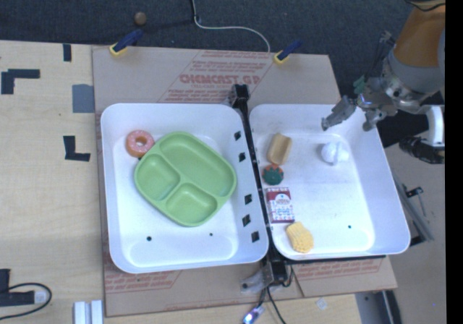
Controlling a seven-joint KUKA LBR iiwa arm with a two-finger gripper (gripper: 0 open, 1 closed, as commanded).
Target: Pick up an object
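Observation:
My gripper (352, 117) hangs over the far right part of the right bin (376, 192), its two fingers spread apart with nothing between them. Just below it lies a small white object (330, 152) on the bin floor. Near the bin's left wall sit a tan bread roll (279, 149), a small green and red fruit (273, 175), a red and white packet (281, 205) and a yellow corn cob (299, 236).
The left bin (119, 192) holds a green divided plate (185, 178) and a pink doughnut (139, 143). A black divider (248, 163) runs between the bins. Cardboard lies under both, held by blue and yellow clamps (126, 41).

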